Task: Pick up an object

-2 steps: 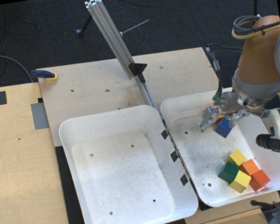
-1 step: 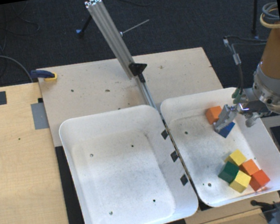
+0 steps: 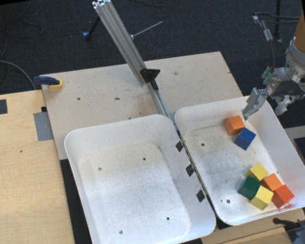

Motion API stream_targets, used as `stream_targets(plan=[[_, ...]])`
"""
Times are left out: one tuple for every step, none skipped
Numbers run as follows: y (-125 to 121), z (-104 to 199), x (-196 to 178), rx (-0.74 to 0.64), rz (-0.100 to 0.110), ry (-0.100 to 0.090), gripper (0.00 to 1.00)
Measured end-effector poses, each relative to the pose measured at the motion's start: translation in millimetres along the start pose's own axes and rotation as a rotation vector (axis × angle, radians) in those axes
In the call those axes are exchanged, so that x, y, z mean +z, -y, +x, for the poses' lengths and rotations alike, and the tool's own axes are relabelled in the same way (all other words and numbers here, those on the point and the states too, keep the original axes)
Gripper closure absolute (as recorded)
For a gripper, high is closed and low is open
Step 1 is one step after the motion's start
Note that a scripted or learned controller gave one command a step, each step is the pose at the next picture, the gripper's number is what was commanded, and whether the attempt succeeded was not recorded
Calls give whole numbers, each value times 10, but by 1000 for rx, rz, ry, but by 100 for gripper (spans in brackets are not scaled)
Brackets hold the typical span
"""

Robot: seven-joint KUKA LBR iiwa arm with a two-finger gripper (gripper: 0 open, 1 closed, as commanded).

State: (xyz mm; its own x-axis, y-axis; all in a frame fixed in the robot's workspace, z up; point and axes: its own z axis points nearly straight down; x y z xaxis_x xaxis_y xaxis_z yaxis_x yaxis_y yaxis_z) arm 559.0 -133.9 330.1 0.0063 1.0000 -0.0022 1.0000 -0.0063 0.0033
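Note:
The right bin (image 3: 216, 154) holds several small cubes. An orange cube (image 3: 234, 124) and a blue cube (image 3: 245, 138) lie touching near its far right side. A cluster sits at its near right corner: a yellow cube (image 3: 259, 172), a green cube (image 3: 248, 187), a second yellow cube (image 3: 262, 196), an orange cube (image 3: 272, 181) and a red cube (image 3: 282, 196). My gripper (image 3: 266, 105) hangs over the bin's far right rim, just right of the orange cube. Its fingers (image 3: 252, 104) stand apart, open, with nothing between them.
The left bin (image 3: 89, 158) lies beside the right one, with black clips (image 3: 189, 169) along the shared wall. A slanted aluminium rail (image 3: 125, 42) rises behind the bins. A wooden table top (image 3: 18, 187) lies to the left.

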Motion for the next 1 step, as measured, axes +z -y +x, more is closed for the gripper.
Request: stream_targets(plan=[[17, 16, 20, -4, 6, -2, 0]])
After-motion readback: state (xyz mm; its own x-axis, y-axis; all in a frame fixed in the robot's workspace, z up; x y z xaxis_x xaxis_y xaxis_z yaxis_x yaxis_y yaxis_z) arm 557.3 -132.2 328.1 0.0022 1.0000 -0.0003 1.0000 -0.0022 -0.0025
